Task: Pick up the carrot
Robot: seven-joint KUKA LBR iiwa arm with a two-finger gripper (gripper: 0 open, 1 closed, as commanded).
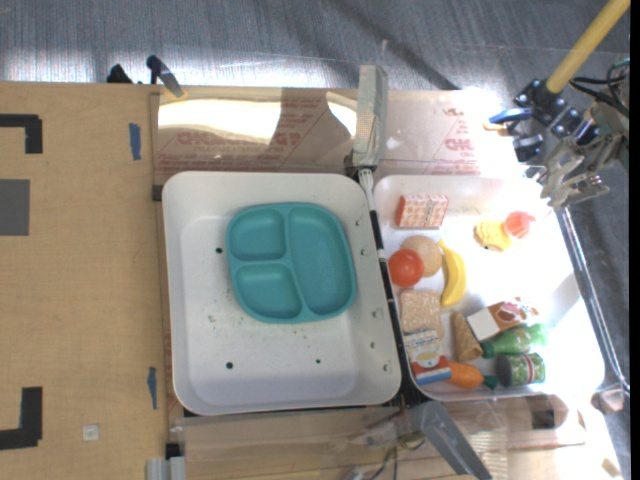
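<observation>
1. The jaws sit at the wrist end of the arm (562,153), over the far right corner of the right bin (588,303); they are a dark tangle against bright glare, so it cannot be told whether they are wide or narrow; nothing is seen held between them.
2. The carrot (465,375) lies well apart from the jaws, diagonally across the bin from them; it lies flat along the near wall, lengthwise beside it, probably because the crowd of items leaves it only that strip.
3. Just right of the carrot stands a green can (520,369); just behind and right of the carrot lies a green bottle (512,341); whether either touches the carrot cannot be told.
4. Directly behind the carrot is a brown bread stick (465,336); behind and left of the carrot sits a printed packet (423,346).
5. Farther behind the carrot come a banana (454,275) and a tomato (405,267), well clear of it.
6. Left of the carrot, beyond the divider, the left bin (190,218) holds a teal plate (291,261).
7. Judgement: the reach has not begun; the wall and the close neighbours suggest the jaws should close across the carrot's width, from above.
</observation>
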